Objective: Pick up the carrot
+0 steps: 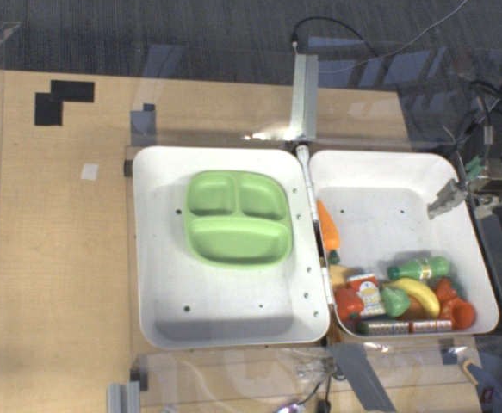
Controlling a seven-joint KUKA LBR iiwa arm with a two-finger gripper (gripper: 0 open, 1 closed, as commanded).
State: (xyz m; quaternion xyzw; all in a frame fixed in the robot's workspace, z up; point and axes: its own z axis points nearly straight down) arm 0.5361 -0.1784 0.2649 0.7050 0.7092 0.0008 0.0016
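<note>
- The carrot [326, 226] lies in the right bin [380, 175], pressed along that bin's left wall, its orange body running up and down the view and its green end pointing toward the pile below.
- Just below the carrot, the near part of the right bin holds a heap of toy food: a yellow banana [416, 294], a green bottle [418, 269], a small red-labelled can [367, 292], a green pepper [395, 301] and several red pieces packed against the bottom wall.
- The gripper [444, 200] hangs over the right bin's upper right part, close to its right wall and well apart from the carrot; nothing shows between its fingers, and I cannot tell whether they are spread or closed.
- The left bin [160, 256] sits just beside the right one, sharing the middle divider, and holds a green divided plate [238, 218] with three compartments.
- Both bins rest on a wooden bench [52, 231].
</note>
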